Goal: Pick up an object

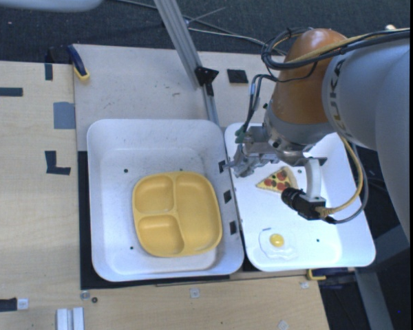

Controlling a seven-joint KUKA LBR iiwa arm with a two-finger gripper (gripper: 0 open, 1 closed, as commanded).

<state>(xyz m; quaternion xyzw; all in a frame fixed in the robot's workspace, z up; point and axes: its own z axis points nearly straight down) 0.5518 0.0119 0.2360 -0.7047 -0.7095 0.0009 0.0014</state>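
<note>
Grey KUKA arm with orange band [310,53] low over the right-hand shallow white plastic bin [344,243], reaching in from the right.

Left-hand shallow white plastic bin [110,150] occupied by a yellow plastic divided plate with three compartments [177,213], lying flat toward the near-right corner. Right bin partly masked by the wrist and its black and yellow cabling [330,208]; still visible there, a flat toy pizza slice with red dots [276,181] near the bin's middle and a flat toy fried egg, white with a yellow yolk [277,243], near the front edge, well apart from each other. Two-finger gripper [244,158] down at the right bin's left wall, just beside the pizza slice; finger opening impossible to tell, no contact with any object discernible. Slanted metal pole [182,43] crossing behind the bins.
</note>
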